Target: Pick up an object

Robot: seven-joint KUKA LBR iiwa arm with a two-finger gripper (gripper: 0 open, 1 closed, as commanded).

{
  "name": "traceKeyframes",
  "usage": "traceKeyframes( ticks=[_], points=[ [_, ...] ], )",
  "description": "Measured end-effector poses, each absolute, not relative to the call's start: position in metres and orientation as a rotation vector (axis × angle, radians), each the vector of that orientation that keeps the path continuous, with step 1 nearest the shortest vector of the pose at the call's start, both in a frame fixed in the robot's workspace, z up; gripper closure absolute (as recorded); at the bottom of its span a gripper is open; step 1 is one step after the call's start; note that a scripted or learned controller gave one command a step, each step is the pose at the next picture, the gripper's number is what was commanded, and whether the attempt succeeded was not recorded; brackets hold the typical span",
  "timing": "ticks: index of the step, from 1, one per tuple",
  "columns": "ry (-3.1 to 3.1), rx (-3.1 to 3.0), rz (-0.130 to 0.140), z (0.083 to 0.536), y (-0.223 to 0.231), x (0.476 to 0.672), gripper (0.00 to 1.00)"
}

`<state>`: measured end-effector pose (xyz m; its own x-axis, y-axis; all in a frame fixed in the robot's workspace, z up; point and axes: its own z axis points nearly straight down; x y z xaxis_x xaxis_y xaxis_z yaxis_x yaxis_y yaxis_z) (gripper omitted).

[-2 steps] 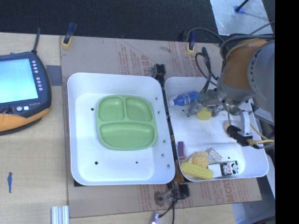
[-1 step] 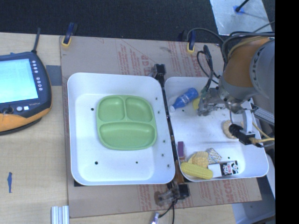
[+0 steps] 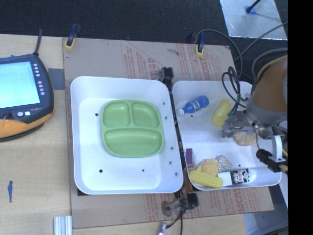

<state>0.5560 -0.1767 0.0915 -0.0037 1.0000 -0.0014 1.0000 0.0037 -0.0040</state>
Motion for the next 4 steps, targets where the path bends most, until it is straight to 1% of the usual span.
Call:
traceKeyframes(
  ticks=[1, 2, 3, 4],
  points=[
    [-2.225, -2.216, 0.005, 0.092, -0.176, 0.556, 0.0],
    [-2.224, -2.214, 0.005, 0.092, -0.194, 0.642, 0.0],
    [-2.218, -2.213, 0.023, 0.092, -0.164, 0.653, 0.0],
    [-2.217, -2.212, 0.02, 0.091, -0.166, 0.653, 0.0]
  ],
)
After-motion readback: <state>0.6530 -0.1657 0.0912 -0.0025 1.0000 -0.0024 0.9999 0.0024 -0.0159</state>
